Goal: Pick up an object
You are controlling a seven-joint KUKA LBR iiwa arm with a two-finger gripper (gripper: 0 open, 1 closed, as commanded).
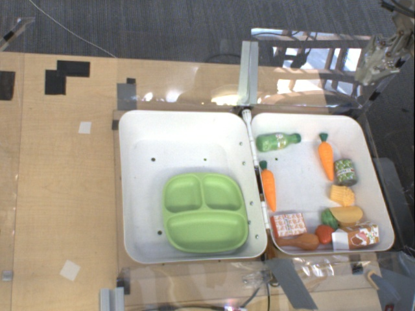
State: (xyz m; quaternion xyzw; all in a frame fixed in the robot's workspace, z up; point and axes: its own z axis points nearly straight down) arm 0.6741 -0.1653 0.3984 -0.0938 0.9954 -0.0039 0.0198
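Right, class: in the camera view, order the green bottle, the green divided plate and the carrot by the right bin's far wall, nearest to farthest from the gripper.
From the gripper, at the top right:
1. Carrot, right bin, far side.
2. Green bottle, right bin, near the divider.
3. Green divided plate, left bin.

The left bin (pixel 139 173) is lying mostly open around the green divided plate (pixel 205 211). In the right bin (pixel 295 167), the middle floor is sitting bare, while toys are crowding its near corner (pixel 324 229) and two carrots (pixel 268 185) (pixel 326 155) are flanking the gap.
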